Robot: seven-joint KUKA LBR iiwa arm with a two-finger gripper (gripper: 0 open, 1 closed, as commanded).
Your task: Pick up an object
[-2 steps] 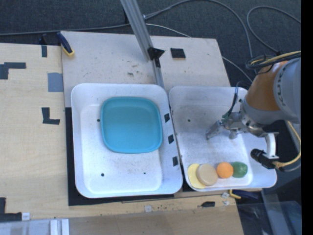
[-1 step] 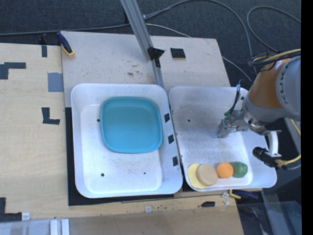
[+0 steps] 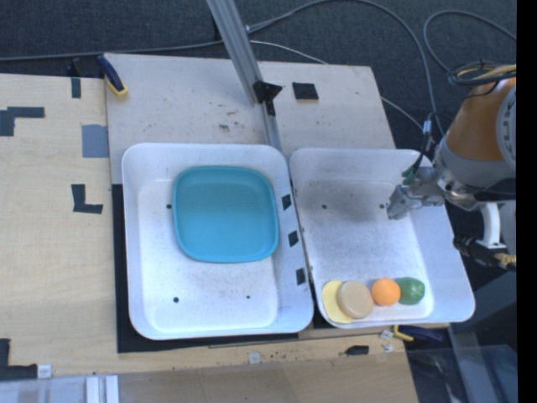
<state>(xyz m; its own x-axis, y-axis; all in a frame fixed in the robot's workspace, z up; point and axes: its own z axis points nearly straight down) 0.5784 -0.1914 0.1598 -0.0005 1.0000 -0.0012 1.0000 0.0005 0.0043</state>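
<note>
My gripper [image 3: 397, 206] hangs over the right side of the right bin [image 3: 352, 217], with nothing between its fingers that I can make out. Along that bin's near edge lie a yellow flat piece [image 3: 332, 301], a tan round object [image 3: 355, 299], an orange ball [image 3: 385, 292] and a green round object [image 3: 411, 290], well below the gripper. A blue square plate [image 3: 225, 212] rests in the left bin [image 3: 151, 250].
A metal pole [image 3: 243, 53] slants across the bench from the top to the gap between the bins. Cables [image 3: 403, 32] trail over the dark floor at the upper right. A blue-yellow clamp [image 3: 112, 75] sits at the bench's far left corner.
</note>
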